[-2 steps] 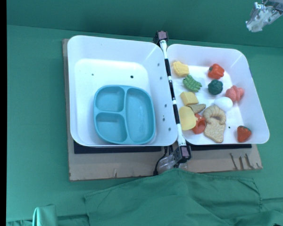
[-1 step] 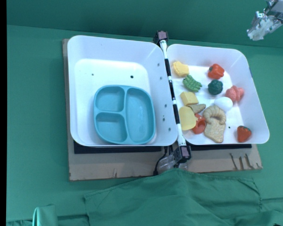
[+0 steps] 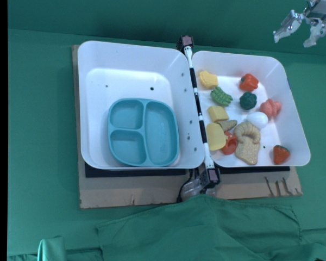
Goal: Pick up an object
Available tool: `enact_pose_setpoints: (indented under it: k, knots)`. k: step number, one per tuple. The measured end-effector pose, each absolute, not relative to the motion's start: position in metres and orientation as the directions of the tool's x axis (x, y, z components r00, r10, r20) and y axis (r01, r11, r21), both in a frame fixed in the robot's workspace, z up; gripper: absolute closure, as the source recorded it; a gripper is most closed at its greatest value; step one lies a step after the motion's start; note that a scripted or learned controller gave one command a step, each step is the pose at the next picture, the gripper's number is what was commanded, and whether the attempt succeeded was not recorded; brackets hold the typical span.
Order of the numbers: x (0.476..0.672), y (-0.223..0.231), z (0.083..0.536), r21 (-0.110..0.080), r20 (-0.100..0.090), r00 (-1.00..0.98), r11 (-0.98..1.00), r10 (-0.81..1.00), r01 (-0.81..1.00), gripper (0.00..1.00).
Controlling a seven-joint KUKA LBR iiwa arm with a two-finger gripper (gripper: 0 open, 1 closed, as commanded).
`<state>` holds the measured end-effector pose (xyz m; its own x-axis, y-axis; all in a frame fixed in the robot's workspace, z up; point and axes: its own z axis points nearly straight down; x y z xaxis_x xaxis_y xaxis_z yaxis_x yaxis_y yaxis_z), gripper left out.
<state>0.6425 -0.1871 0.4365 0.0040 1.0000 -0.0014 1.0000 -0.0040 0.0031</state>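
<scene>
My gripper (image 3: 298, 35) hangs at the top right, above and beyond the far right corner of the right bin (image 3: 293, 107), open with nothing between its fingers. The right bin holds several toy foods: a yellow piece (image 3: 208, 79), a green pea pod (image 3: 221, 96), a red-orange pepper (image 3: 249, 82), dark green broccoli (image 3: 248, 100), a pink piece (image 3: 270, 108), a white egg (image 3: 257, 119), a croissant (image 3: 246, 130), a slice of bread (image 3: 248, 151), a strawberry (image 3: 281, 154) and yellow cheese wedges (image 3: 215, 136).
The left bin (image 3: 98, 64) holds a teal divided plate (image 3: 143, 132). A black-and-white bar (image 3: 198, 110) runs between the two bins. Cardboard (image 3: 130, 194) lies under the bins, and green cloth (image 3: 206, 230) bunches at the front.
</scene>
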Motion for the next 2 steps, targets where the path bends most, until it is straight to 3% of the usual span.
enact_pose_setpoints:
  k: [1, 2]
  knots:
    - [0.643, -0.188, 0.451, 0.011, -0.004, 0.007, -0.007, 1.0, 1.0, 1.0]
    - [0.647, -0.188, 0.428, 0.001, -0.002, 0.005, -0.005, 1.0, 1.0, 1.0]
